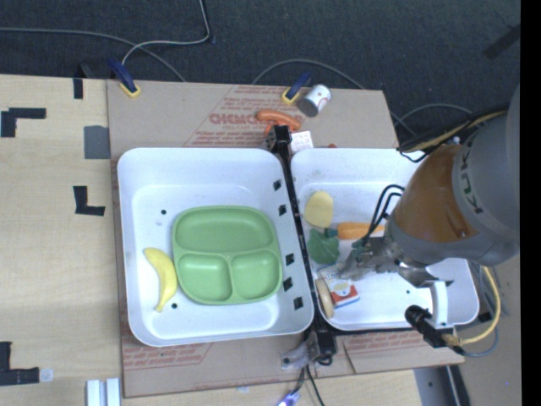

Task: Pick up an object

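The right bin (pixel 355 172) holds a pale yellow rounded piece (pixel 319 208), an orange piece (pixel 353 230), a dark green piece (pixel 323 247), a small red and white packet (pixel 342 293) and a tan round piece (pixel 324 296) by its front left corner. My gripper (pixel 355 260) hangs low over the middle of this bin, just right of the green piece and above the packet. The big grey and orange arm (pixel 456 201) covers the bin's right half. In the left bin (pixel 139 176) a green divided tray (pixel 226 254) lies beside a yellow banana (pixel 163 277).
Both bins rest on a cardboard sheet (pixel 237 117). Behind them lie an orange object (pixel 279 118), a grey cylinder (pixel 314 100) and blue-yellow clamps (pixel 123 78). Black clips line the wall between the bins. Cables hang off the arm at the front right (pixel 439 328).
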You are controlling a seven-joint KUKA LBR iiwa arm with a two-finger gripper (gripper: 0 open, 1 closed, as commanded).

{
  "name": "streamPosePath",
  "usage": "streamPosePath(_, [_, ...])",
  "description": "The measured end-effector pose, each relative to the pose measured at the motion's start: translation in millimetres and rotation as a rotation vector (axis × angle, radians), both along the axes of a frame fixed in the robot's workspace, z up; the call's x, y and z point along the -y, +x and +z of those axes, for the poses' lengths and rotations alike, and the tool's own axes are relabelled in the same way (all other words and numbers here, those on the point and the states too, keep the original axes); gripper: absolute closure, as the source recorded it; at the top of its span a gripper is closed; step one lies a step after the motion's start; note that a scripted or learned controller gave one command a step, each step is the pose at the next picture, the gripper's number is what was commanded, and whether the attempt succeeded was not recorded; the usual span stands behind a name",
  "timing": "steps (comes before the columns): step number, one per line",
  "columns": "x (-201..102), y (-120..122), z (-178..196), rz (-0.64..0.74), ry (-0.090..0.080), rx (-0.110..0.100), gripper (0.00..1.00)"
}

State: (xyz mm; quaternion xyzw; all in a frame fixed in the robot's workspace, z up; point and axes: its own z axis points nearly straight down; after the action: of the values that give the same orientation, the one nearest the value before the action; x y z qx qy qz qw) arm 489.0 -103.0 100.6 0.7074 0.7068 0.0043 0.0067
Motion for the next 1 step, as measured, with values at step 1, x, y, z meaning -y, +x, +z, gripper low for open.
streamPosePath(1, [0.0, -0.3, -0.4, 0.000, 0.000, -0.001, 0.00])
